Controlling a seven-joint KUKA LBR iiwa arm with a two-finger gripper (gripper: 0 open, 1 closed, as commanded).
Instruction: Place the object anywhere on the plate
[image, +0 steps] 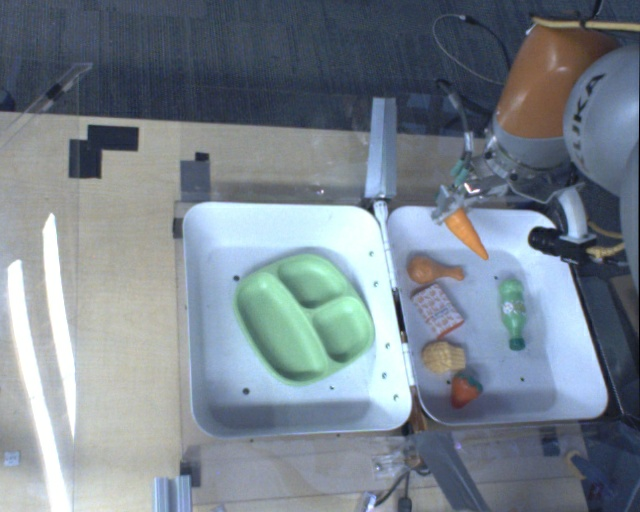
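Camera view: tool (458, 200) above the right bin's (590, 380) far edge, apparently clamped on the carrot's (466, 232) thick end, tip slanting down-right. Plate (304, 318) well apart in the left bin (205, 300), down-left of the tool, across the divider.

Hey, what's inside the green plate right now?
Nothing: the three compartments of the green plate show bare. The bin floor under it is covered. The carrot hangs at the pincer, over the right bin.
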